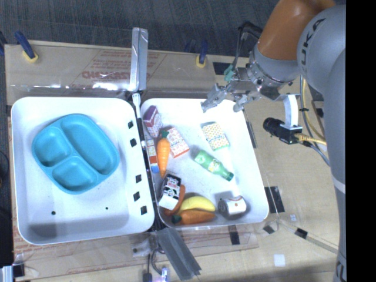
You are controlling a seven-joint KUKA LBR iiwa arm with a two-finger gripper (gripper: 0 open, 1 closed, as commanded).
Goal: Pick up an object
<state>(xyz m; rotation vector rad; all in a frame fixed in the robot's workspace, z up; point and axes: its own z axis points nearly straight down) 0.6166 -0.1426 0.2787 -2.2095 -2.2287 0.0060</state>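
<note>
Two white bins sit side by side on the table. Far left of the jaws, the left bin (23,216) holds a blue divided tray (75,151). Below-left of them, the right bin (254,175) holds a carrot (163,151), a banana (197,204), a checkered packet (215,136) and a green bottle (213,164). The jaws (225,98) hang spread apart and hold nothing, above the right bin's far rim.
</note>
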